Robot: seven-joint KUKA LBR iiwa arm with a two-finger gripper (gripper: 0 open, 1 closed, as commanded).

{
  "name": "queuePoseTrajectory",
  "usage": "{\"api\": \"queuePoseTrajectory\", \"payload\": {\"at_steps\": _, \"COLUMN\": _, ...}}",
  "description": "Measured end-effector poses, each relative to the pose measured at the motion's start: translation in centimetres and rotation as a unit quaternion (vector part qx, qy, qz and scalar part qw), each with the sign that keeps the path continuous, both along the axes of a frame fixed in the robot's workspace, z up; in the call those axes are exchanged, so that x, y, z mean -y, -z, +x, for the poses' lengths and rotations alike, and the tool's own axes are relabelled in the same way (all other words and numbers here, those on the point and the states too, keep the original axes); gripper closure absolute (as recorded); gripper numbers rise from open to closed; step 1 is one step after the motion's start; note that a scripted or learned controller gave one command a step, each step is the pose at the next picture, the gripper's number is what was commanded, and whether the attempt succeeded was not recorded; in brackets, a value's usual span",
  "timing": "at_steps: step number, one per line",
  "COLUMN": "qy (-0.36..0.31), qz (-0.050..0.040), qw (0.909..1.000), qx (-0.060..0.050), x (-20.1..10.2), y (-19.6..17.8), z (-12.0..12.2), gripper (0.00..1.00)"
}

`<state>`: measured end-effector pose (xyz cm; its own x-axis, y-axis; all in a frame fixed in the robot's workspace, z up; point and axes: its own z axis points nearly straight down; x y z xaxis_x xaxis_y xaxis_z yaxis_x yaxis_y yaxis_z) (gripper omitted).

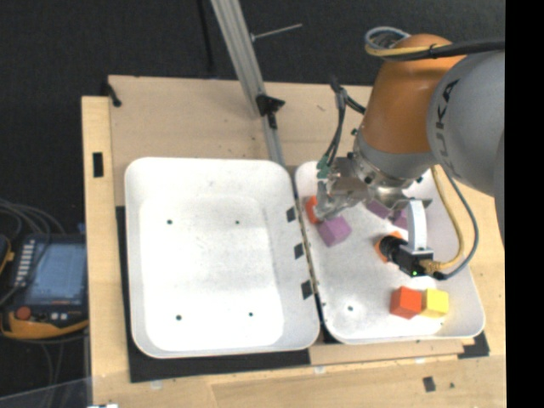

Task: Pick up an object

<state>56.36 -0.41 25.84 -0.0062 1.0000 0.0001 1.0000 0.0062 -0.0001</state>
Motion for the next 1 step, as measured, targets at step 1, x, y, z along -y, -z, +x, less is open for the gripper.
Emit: {"api": "queuePoseTrajectory", "payload": {"at_steps": 1, "qy": 0.0, "qz": 0.0003, "qw": 1.0, "qx": -0.001, "x": -5.19, "y": 1.45, "z": 0.27, "gripper": 1.0}}
